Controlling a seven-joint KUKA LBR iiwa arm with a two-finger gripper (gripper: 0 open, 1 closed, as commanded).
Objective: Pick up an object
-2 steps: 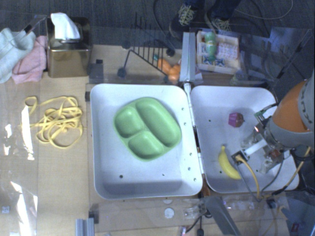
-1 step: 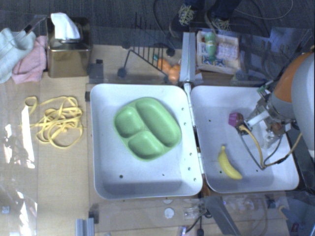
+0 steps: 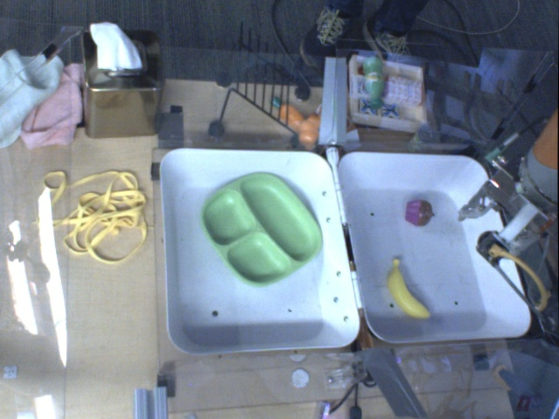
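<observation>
The green three-compartment plastic plate lay in the left white bin. In the right white bin, the small purple object sat above the yellow banana. The two-finger gripper hung at that bin's right rim, fingers apart, holding nothing. Approach step; the next move likely required travel left and descent.

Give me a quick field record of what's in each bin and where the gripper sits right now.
left bin: green divided plate, lying near the middle
right bin: yellow banana near the front; small purple object further back, apart from the banana
gripper: at the right bin's right edge, to the right of the purple object, nothing seen between its fingers
task state: no object picked up yet
</observation>
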